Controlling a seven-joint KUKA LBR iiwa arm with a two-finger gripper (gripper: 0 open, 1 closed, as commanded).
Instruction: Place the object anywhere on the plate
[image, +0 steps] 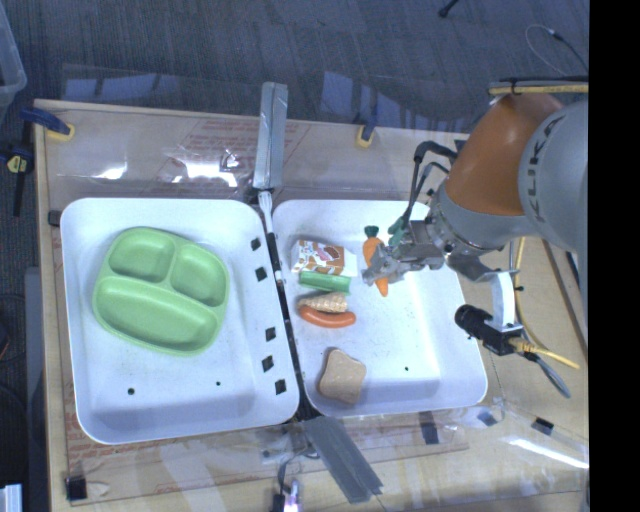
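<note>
Gripper (383, 268) over right bin (440, 370), fingers closed on carrot (374, 262), held roughly upright, green top up. Plate (160, 290) sits in left bin, well apart to view's left w/ 3 compartments. Next move prob. carries across divider.

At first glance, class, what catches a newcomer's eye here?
The green divided plate in the left bin stands out. In the right bin, the end effector sits at a toy carrot, with a hot dog and bread slice nearby.
</note>
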